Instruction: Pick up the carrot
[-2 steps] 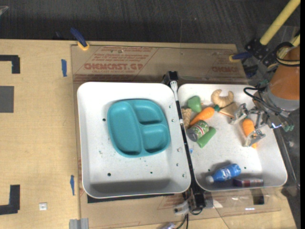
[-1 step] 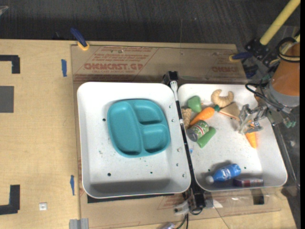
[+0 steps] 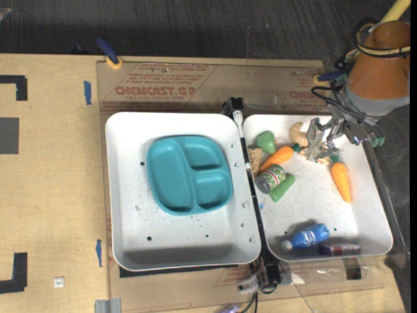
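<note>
Two orange carrots lie in the right bin (image 3: 371, 207). One carrot (image 3: 279, 156) is near the bin's left wall, pointing down-left, against a green can (image 3: 277, 180). The other carrot (image 3: 341, 180), with a green top, lies toward the right wall. My gripper (image 3: 324, 142) hangs over the back of this bin between the two carrots, closer to the right one's green top. It stands open with nothing between its fingers.
Also in the right bin are a green vegetable (image 3: 265, 140), a beige lump (image 3: 298, 132), a blue bottle (image 3: 307, 235) and a dark tube (image 3: 339, 247) at the front. The left bin (image 3: 124, 194) holds a teal divided plate (image 3: 189, 173).
</note>
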`<act>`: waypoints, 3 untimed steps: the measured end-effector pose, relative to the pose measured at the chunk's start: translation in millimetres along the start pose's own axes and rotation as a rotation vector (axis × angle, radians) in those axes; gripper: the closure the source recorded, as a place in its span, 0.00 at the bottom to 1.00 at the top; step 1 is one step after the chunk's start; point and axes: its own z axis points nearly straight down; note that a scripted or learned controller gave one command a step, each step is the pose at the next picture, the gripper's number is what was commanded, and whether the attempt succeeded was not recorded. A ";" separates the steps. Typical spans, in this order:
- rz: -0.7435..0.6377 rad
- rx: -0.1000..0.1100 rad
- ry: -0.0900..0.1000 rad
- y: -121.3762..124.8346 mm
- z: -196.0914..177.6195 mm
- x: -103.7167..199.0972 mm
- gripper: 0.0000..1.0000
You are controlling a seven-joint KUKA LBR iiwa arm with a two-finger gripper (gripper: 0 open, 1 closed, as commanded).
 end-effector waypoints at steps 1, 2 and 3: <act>0.004 -0.001 0.005 -1.8 2.2 2.5 0.00; -0.135 0.001 0.001 -34.3 40.2 21.6 0.00; -0.118 0.001 0.004 -36.7 59.0 58.8 0.00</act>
